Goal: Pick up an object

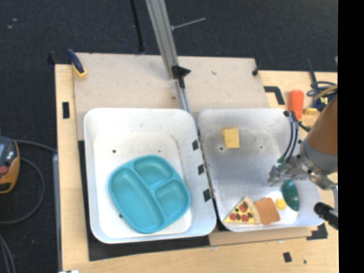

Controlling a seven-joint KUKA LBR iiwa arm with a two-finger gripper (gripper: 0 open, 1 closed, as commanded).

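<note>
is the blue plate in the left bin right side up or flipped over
Right side up. The plate lies flat in the left bin, its three hollow compartments facing up with raised dividers between them.

This is a robotics lab or test cell rather than a home or shop. A plain plywood bench (131,81) stands on dark carpet (68,16), and two shallow white bins (142,118) sit side by side on it. An aluminium extrusion rail (162,30) with a checkered marker at its top rises from the bench's far edge. Loose cables (25,169) trail over the floor at the left, and black tape marks (273,92) dot the bench near its right corners. The toy-like pizza slice (242,212) looks like a test prop.
</note>
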